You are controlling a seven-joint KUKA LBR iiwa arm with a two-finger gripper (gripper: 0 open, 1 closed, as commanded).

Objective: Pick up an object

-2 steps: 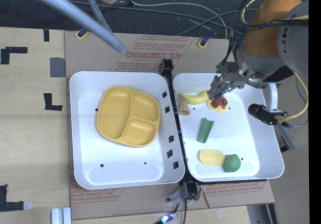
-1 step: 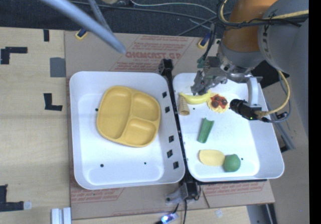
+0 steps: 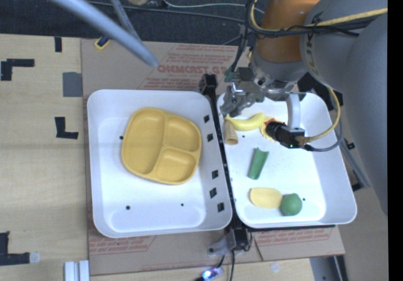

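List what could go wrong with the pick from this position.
1. The gripper sits over the banana, which lies close to the right bin's left wall; the fingers could strike that wall or the divider.
2. The banana is curved and lies beside a small tan piece; a closing grasp may slip off or nudge both.
3. The cable loops low over the bin and could snag.

Bench with two white bins
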